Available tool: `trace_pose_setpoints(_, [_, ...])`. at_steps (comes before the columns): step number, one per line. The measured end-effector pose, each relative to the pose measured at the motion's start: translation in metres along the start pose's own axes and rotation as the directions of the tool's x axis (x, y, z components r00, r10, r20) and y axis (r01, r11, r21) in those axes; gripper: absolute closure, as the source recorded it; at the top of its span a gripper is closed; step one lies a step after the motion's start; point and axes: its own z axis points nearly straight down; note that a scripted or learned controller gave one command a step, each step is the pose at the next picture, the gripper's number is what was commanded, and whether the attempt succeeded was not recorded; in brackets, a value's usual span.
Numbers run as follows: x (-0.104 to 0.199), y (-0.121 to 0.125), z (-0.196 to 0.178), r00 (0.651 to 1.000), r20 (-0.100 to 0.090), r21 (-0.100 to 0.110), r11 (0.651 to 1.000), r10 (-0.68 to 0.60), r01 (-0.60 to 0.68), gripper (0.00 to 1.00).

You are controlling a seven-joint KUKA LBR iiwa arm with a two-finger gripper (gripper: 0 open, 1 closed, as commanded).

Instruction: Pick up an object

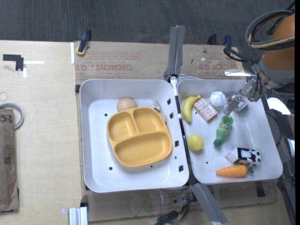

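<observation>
The fingers are seen low in the right bin, near its far right part, at the end of the grey arm. Whether they are open or closed cannot be told from this view, and nothing is seen between them.

The nearest object is judged to be the green bottle. It lies just below the fingers and a little to the left of them, apart from them. Its long axis runs at a slant, with the upper end close under the fingers and the cap end pointing down and to the left, away from them. A short move down along this slant would be needed, with the fingers placed across the narrow body.

A white ball lies just left of the fingers, and a red and white packet is further left, beside a banana.
</observation>
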Motion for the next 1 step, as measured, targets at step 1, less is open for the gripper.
trace_pose_setpoints(1, [0.0406,0.0049,0.0720,0.999,-0.003,0.001,0.999,-0.044,0.044,0.00])
